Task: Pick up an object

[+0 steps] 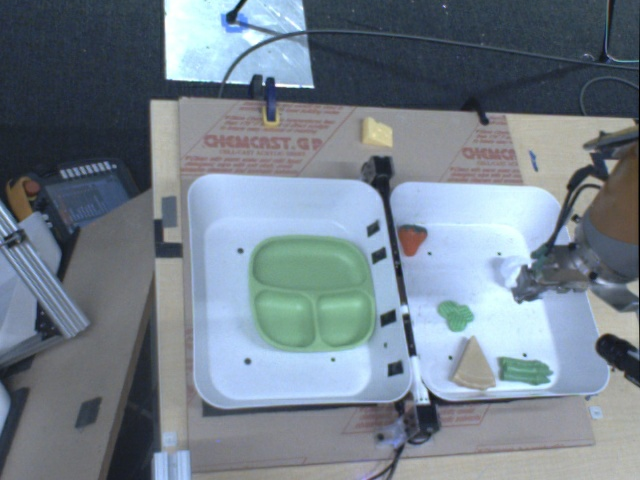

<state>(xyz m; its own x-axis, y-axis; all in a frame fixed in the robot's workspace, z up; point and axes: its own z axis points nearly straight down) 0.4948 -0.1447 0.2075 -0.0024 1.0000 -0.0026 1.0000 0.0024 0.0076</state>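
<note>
While the gripper (522, 290) hangs low at the right bin's (540, 208) 3 o'clock | jaws: cannot tell | step: approach, nothing seen held | next: descend on the green piece (456, 315) at 8 o'clock

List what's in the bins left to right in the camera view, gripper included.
green divided plate → red-orange toy → green leafy toy → tan wedge → green bean-like toy → gripper
</note>
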